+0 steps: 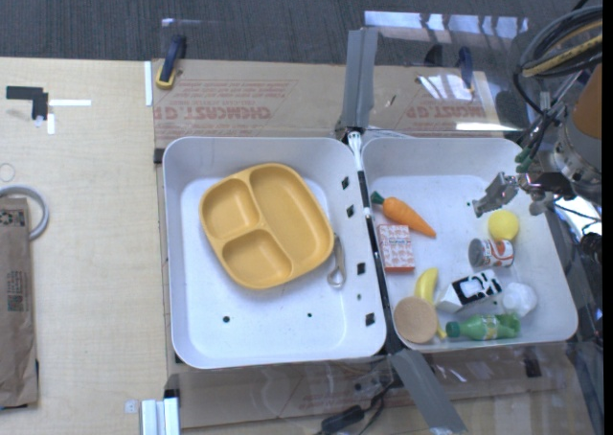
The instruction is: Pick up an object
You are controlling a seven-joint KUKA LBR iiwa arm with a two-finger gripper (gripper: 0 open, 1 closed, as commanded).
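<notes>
Watching the overhead cam here. The gripper (495, 194) hangs over the right bin (551, 261), up near its far right side, with the arm (579, 126) coming in from the right. Its fingers look spread apart with nothing between them, so no pick so far.

All the stuff to grab sits in that right bin: a carrot (406, 214) by the divider, a small red-and-white box (396, 246) just below it, a banana (426, 284), a round tan disc (416, 319), a green bottle (484, 328) lying on its side, a small can (491, 253), and a lemon (504, 225) just below the gripper, not touching it.

The left bin (192, 318) holds a yellow divided plate (265, 224).
</notes>
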